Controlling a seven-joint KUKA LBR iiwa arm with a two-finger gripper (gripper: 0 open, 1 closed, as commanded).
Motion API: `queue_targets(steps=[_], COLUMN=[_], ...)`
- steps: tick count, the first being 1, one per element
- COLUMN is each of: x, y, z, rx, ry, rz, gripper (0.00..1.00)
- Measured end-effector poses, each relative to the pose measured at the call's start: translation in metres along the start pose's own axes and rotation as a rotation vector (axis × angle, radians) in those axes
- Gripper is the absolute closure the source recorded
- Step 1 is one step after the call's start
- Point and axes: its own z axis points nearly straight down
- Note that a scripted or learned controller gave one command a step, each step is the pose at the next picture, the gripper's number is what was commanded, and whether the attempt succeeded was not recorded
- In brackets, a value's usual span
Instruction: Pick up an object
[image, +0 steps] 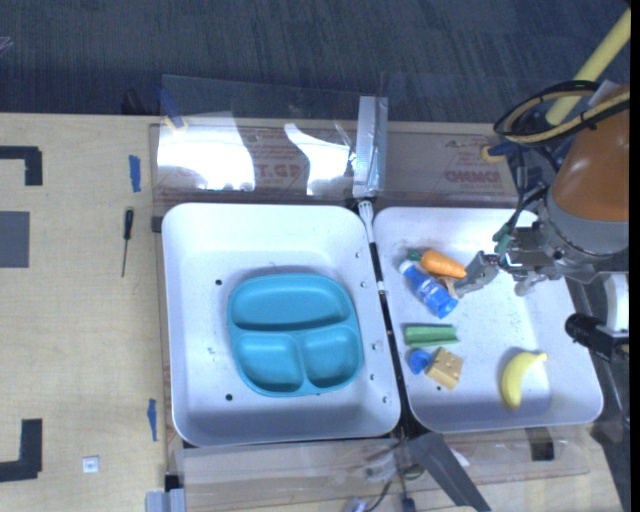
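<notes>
One arm reaches over right bin; tool beside carrot, grip state unclear.

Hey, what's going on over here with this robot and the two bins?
A grey arm with an orange band reaches in from the right over the right bin. Its claw hangs low beside a carrot and a blue bottle, with nothing visibly held. A green piece, a small tan block and a banana lie nearer the front. The left bin holds a blue divided tray.
</notes>
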Motion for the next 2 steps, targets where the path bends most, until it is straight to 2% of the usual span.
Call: queue_targets(steps=[1, 2], x=[0.014, -0.005], y=[0.087, 0.088], z=[0.052, 0.131], rx=[-0.001, -0.021], ry=[-0.001, -0.010], rz=[-0.221, -0.255], gripper=[0.00, 0.00])
